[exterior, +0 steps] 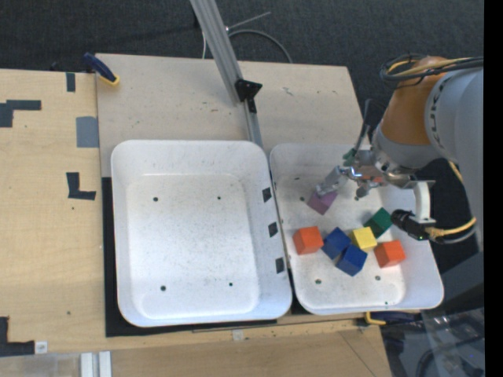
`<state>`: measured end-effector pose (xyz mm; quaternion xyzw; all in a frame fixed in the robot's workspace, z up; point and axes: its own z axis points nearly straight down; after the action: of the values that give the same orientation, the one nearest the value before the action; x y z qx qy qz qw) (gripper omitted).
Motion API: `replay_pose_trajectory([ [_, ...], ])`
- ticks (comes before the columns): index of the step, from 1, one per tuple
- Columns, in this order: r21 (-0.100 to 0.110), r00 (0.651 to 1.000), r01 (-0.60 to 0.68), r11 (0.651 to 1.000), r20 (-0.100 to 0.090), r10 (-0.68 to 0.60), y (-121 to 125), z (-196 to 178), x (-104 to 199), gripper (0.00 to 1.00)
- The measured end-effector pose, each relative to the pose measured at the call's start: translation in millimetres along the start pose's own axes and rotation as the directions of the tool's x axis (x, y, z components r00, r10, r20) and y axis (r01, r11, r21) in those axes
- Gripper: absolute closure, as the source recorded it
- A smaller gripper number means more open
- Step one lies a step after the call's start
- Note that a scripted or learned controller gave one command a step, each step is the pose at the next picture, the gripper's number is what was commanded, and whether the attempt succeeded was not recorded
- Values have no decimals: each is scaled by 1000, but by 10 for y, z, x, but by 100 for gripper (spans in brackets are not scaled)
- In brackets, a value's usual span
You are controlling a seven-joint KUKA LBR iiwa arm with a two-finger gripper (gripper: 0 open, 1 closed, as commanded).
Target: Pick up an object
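The counter [181, 100] is a pale wooden board carrying two shallow white bins side by side on a dark mat. The left bin [130, 210] is the larger in view, its floor speckled with small dark marks. The right bin [409, 289] touches it along their shared rim and holds all the loose objects. A slanted grey metal bar [216, 34] runs down from the top of the view toward the gap between the bins. The arm [440, 112], grey with an orange band, reaches in from the right and bends down over the upper part of the right bin. Its end effector [334, 185] sits low over that bin, right at a purple block [320, 203]; one metal finger [326, 187] lies against the block's upper edge, but how far the fingers are spread, and whether the block sits between them, cannot be told from this angle. Lower in the same bin, well apart from the purple block, lies a cluster: an orange block [308, 239] on the left, two blue blocks [343, 251] touching each other just beside it, a yellow block [365, 237] against them, a green block [380, 221] just above the yellow one, and a second orange-red block [390, 253] on the right.
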<state>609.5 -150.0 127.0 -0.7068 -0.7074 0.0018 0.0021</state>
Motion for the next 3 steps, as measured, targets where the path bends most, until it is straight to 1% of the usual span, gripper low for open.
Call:
replay_pose_trajectory([
  [1,-24,1000,2,1000,4,-1,67,119,-5,0],
  [2,-32,1000,1,999,5,-1,89,1,-7,100],
  [3,-10,1000,1,1000,2,-1,198,-499,-7,100],
])
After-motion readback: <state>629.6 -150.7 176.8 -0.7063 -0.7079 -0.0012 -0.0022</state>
